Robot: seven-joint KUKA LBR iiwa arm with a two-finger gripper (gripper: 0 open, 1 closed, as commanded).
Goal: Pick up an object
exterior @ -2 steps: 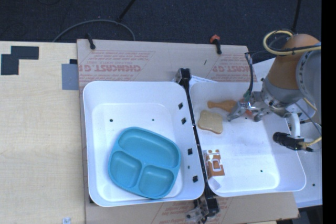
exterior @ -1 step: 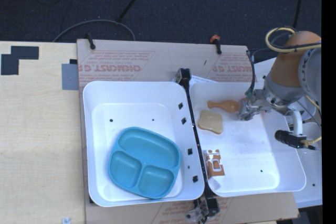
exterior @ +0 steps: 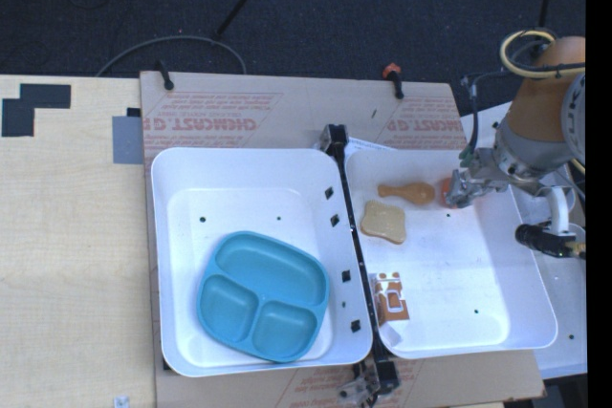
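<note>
Drumstick [exterior: 406, 193], a tan toy chicken leg, lies flat on the floor of the right bin [exterior: 521, 320], just beside my gripper [exterior: 459, 190] on the side away from my arm, its bulbous end nearest my fingertips and its narrow shank pointing off toward the divider between the bins. I judge it light, rigid and smooth-skinned, likely moulded plastic, so apt to skid or roll under a glancing touch; the best hold appears to be across the narrow shank or the neck where it swells, pinched from above. Whether my fingers are parted or closed I cannot tell at this size; nothing shows between them. Bread slice [exterior: 383, 223], a pale toast-shaped piece, sits just beyond and below the drumstick, flat and thin, probably harder to get under. Farther from me, near the bin's front corner, lies a small white-and-orange printed item [exterior: 390, 297], too small to identify. Across the divider, well apart, the left bin [exterior: 182, 177] holds a blue sectioned plate [exterior: 264, 294].
</note>
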